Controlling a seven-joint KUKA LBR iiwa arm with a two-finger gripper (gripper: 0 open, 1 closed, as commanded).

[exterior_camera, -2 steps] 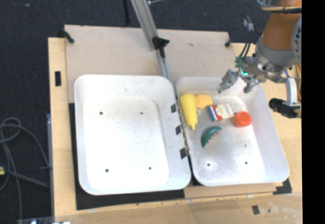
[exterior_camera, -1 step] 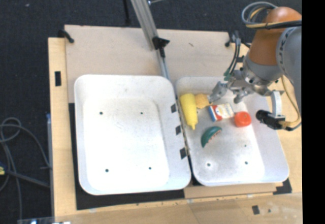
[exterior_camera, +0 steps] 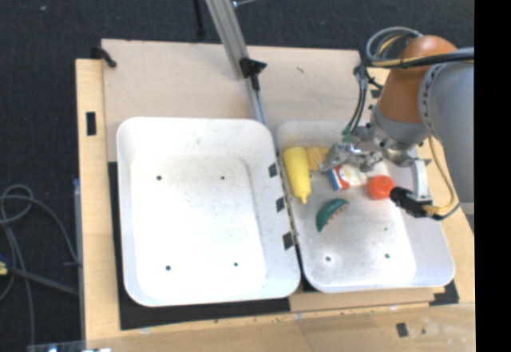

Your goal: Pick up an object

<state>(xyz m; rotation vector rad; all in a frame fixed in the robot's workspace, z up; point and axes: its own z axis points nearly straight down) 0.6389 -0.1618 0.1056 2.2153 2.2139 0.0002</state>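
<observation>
Nearest the camera, the surface point(exterior_camera: 96, 318) is showing as a pale board with its front edge at 6 o'clock, carrying two white bins side by side. The left bin point(exterior_camera: 140, 263) is lying toward 9 o'clock. The right bin point(exterior_camera: 431, 266) is holding every loose thing, all of them bunched in its far half — likely because the bins are there to keep the objects within the arm's reach.

Working back through the right bin: a green piece point(exterior_camera: 331, 212) is lying curved near the middle, apart from the rest. Beyond it, toward 12 o'clock, a red-and-white item point(exterior_camera: 348, 176) is sitting just beside an orange ball point(exterior_camera: 380, 187), which is at its 3 o'clock. A yellow bottle point(exterior_camera: 297, 172) is lying along the bin's left wall, at 9 o'clock from the red-and-white item, with a smaller yellow thing just behind it.

The gripper point(exterior_camera: 345, 159) is hanging low over this cluster, reaching in from 3 o'clock under the grey arm point(exterior_camera: 451, 127) and its orange band. The red-and-white item is lying right at the gripper's 6 o'clock — touching or nearly so — and seems the likeliest target. Whether the gripper is wide or closed, I cannot tell. Farthest back, a metal post point(exterior_camera: 219, 7) is slanting up toward 12 o'clock.
</observation>
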